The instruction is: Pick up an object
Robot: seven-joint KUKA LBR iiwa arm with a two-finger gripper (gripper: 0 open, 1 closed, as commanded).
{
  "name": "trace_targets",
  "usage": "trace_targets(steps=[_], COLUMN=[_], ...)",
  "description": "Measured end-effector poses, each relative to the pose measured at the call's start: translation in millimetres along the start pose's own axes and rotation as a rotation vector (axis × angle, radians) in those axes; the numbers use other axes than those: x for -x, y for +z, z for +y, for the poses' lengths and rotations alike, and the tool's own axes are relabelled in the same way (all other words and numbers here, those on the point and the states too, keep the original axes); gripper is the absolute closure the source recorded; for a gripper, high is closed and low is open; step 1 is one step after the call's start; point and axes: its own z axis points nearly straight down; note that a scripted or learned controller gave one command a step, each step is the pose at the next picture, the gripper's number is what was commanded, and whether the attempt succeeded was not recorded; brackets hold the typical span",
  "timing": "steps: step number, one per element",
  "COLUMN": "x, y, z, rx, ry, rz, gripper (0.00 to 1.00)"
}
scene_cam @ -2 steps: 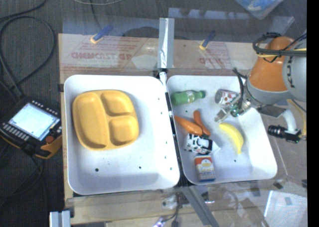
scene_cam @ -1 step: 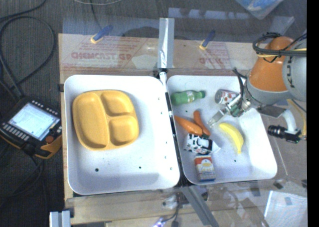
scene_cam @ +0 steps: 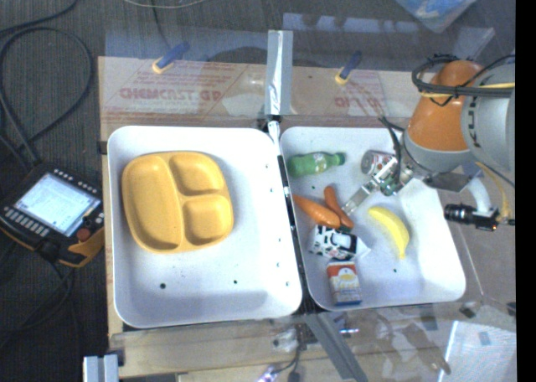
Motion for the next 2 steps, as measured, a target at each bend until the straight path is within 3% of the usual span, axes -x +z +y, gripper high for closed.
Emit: trace_targets(steps=[1, 2], x=[-20, -42], y=[0, -1], z=[0, -49], rx=[0.004, 0.007], ry=[0.150, 0.300], rz=[0.000, 0.001], gripper=[0.00, 0.00])
